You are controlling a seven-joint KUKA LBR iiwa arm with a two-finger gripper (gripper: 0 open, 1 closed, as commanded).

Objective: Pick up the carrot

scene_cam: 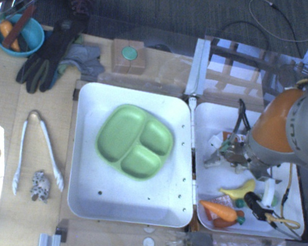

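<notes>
Camera view: banana point(238, 190) above carrot point(218, 209)

I see a pale wooden bench point(0, 141) bearing two white bins: the left bin point(82, 154) and the right bin point(203, 121), side by side, touching. Left of them lie white tongs point(43, 145) and a small speckled toy point(41, 185). Further back sit black gloves point(48, 59), a blue bowl point(30, 42) and a wooden block point(128, 56).
</notes>
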